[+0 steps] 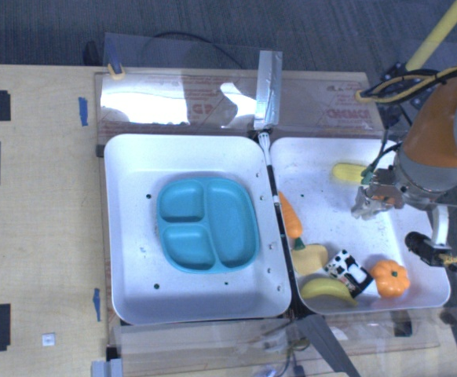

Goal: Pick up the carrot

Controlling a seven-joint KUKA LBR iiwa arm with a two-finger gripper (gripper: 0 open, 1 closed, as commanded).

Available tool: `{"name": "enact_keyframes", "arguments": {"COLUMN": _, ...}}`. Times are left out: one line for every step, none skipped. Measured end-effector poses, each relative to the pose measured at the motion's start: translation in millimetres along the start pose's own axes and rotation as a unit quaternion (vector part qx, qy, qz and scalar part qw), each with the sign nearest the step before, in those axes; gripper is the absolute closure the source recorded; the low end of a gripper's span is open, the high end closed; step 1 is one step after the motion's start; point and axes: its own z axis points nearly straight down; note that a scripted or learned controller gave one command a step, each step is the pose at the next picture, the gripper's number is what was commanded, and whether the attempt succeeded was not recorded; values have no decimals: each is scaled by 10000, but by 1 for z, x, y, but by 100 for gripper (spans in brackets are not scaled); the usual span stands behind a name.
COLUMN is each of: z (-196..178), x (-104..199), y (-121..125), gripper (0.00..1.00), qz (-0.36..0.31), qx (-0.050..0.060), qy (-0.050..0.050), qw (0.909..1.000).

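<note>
Carrot (pixel 290 217) is lying at the left wall of the right bin (pixel 323 151), just beside the divider, while the gripper (pixel 372 201) is hovering well apart from it near a yellow toy (pixel 346 172); whether its pincer is apart or together I cannot tell. A grasp is risking a snag on that wall, and the pear-like toy (pixel 311 258), banana (pixel 327 290), cow figure (pixel 348 270) and small pumpkin (pixel 391 279) are crowding just below, so a stray descent is likely catching one of them instead

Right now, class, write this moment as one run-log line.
task: pick up carrot | gripper: above right bin, near yellow toy | carrot: against left wall of the right bin, ungrasped | status: not done
</note>
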Motion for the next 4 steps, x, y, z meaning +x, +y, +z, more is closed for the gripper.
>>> {"name": "enact_keyframes", "arguments": {"z": 38, "x": 40, "y": -15, "gripper": 100, "qz": 1791, "qx": -39, "qy": -11, "qw": 9838}}
{"name": "enact_keyframes", "arguments": {"z": -60, "x": 64, "y": -34, "gripper": 100, "qz": 3871, "qx": -32, "qy": 1, "qw": 9220}}
{"name": "enact_keyframes", "arguments": {"z": -112, "x": 25, "y": -22, "gripper": 100, "qz": 2287, "qx": -46, "qy": -16, "qw": 9735}}
{"name": "enact_keyframes", "arguments": {"z": 3, "x": 49, "y": 18, "gripper": 100, "qz": 3031, "qx": 51, "qy": -19, "qw": 9529}}
